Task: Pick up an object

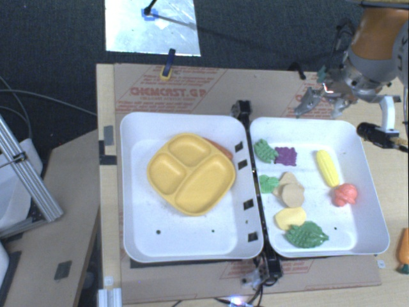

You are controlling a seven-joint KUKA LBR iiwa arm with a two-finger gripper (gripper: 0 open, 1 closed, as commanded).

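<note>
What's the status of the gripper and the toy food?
Gripper above right white bin's far rim. Yellow plastic corn cob lies untouched in bin. Path unobstructed.

We see two white bins point(192, 251). In the left one sits a yellow plate point(191, 173). In the right one we see yellow corn point(328, 167), purple grapes point(285, 155), a pink-red ball point(344, 194), a tan lump point(292, 191), a yellow lump point(290, 218) and green leaves point(307, 235). The table point(211, 85) is light brown with red letters.
</note>
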